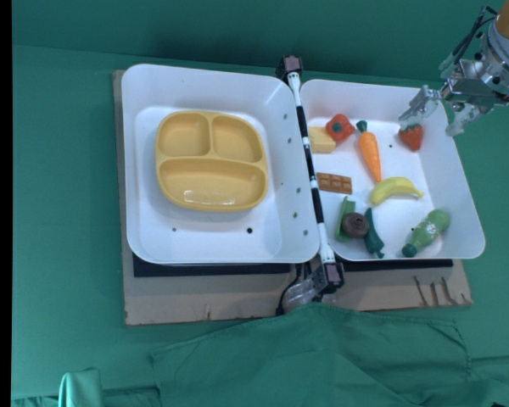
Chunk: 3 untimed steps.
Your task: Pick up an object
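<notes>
Green cloth covers the whole bench, and on it sit two white bins side by side on a cardboard sheet, joined by a hinged bar down the middle. I have the gripper [437, 108] hanging over the far right corner of the right bin [462, 193], fingers spread apart with nothing between them — released and empty.

Just below and slightly left of the fingertips lies a strawberry [411, 136], close to the bin's far wall; by my reading it is the likeliest target, since the fingers straddle the space almost directly above it. Further left of the gripper is a carrot [370, 154], lying lengthwise toward me, and beyond it a red pepper [340, 126] and a block of cheese [322, 139] against the dividing wall. Nearer to me than the gripper are a banana [395, 190], a green bottle [426, 232], a chocolate bar [333, 182] and a brown round piece [354, 224] resting on green pieces.

Well to the left, the other bin [144, 227] holds a yellow divided plate [210, 160] — presumably left there as a drop-off spot, clear of the pile.

The toys are spread loosely, which I judge leaves room for the fingers to drop around one, though the strawberry's nearness to the wall could crowd the outer finger.
</notes>
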{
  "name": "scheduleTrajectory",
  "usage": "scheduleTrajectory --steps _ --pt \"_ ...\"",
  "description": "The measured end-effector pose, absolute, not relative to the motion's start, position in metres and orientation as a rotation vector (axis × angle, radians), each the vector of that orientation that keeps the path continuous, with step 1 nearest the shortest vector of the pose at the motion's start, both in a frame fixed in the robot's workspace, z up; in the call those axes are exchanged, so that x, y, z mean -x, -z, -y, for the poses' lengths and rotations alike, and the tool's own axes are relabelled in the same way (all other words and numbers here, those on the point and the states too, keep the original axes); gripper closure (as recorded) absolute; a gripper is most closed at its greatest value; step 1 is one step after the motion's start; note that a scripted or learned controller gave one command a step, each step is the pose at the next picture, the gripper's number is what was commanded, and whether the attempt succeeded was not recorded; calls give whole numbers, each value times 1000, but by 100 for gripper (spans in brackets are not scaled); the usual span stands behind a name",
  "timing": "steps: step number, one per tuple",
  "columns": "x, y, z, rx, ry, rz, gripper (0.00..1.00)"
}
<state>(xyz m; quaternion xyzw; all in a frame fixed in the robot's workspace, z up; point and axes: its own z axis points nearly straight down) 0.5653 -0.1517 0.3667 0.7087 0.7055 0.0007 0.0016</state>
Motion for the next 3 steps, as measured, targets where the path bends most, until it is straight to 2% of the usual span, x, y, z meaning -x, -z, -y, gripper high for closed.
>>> scheduleTrajectory --steps 1,2,3 --pt "-565 -367 152 -2224 -2 -2214 0" --pt "-597 -269 171 -2229 7 -2218 0" --pt "-598 -289 172 -2222 -6 -2205 100"
